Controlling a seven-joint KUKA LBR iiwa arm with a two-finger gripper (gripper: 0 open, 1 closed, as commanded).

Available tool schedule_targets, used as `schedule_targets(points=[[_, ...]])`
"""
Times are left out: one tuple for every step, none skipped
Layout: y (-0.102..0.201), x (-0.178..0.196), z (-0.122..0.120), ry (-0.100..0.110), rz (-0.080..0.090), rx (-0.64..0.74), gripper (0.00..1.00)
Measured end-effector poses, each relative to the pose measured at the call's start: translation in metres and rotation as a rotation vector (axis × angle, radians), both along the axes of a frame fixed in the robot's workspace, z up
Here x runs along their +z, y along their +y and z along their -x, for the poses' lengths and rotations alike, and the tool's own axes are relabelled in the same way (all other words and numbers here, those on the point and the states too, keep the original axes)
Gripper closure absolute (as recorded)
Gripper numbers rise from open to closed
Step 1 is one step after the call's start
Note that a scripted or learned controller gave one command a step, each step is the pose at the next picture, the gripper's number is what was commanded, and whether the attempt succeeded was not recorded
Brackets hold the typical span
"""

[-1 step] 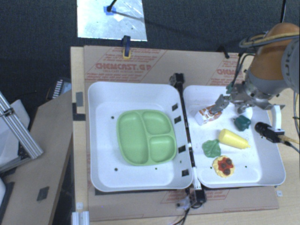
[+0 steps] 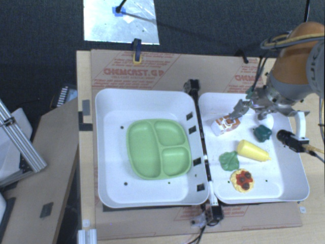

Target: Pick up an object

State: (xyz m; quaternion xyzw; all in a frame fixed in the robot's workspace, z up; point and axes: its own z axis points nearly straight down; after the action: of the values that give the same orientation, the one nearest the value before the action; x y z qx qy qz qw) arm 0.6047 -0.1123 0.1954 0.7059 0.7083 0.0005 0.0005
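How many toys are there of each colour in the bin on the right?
Green: 2, a light green leafy toy and a dark green toy
Yellow: 2, a yellow cone-shaped toy and a small pizza toy
White and red: 1, a small packet
Total: 5

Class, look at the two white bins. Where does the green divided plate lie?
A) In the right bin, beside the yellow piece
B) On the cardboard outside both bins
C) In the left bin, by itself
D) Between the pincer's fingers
C: the green divided plate lies flat in the left bin, with no other item beside it there.
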Motion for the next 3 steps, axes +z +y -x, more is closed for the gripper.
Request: schedule_targets(points=[[0.005, -0.042, -0.003, 0.002, 0.000, 0.001, 0.00], [0.001, -0.082, -0.007, 0.001, -0.002, -0.002, 0.00], [0.001, -0.088, -0.013, -0.017, 0.001, -0.002, 0.00]])
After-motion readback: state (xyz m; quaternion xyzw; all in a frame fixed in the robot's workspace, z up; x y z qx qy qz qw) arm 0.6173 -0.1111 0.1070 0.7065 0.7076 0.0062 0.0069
